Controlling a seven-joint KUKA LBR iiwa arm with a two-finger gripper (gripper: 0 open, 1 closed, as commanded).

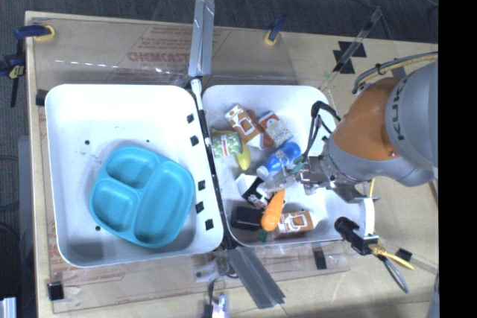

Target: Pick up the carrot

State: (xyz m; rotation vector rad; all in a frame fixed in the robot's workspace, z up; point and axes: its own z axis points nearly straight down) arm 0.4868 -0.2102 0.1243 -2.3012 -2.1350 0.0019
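In the camera view, just below and left of the gripper (pixel 289 176), the carrot (pixel 273 211) lies slanted in the right bin (pixel 298 94), between a black block (pixel 245 218) and an orange carton (pixel 296 220). Whether the gripper is released or clenched I cannot tell. A good pick likely means descending over the carrot's middle, closing across its width, clear of the carton.

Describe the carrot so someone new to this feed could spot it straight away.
Look in the right-hand white bin, the one crowded with small packages, not the one holding the blue tray. Near its front edge, just left of the gripper, lies the carrot, tilted, between a black block and an orange-and-white carton. It is the only plain orange tapered piece there.
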